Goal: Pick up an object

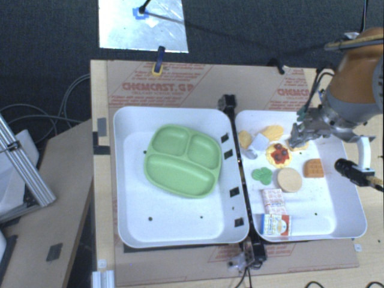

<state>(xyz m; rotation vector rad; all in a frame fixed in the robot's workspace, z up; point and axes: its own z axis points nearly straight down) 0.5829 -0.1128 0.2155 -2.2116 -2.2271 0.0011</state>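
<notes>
Here, tool (296, 141) just above red-topped toy (279, 155)

Grey arm (354, 95) reaches from right, pincer (297, 138) lowered.

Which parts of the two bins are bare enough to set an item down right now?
Left bin: bare floor in front of the green divided plate, and a strip at its left. Right bin: bare at its near right corner, right of the small cartons, below the brown cracker. Crowded: the right bin's middle and far left, where toy foods cluster under the tool.
</notes>
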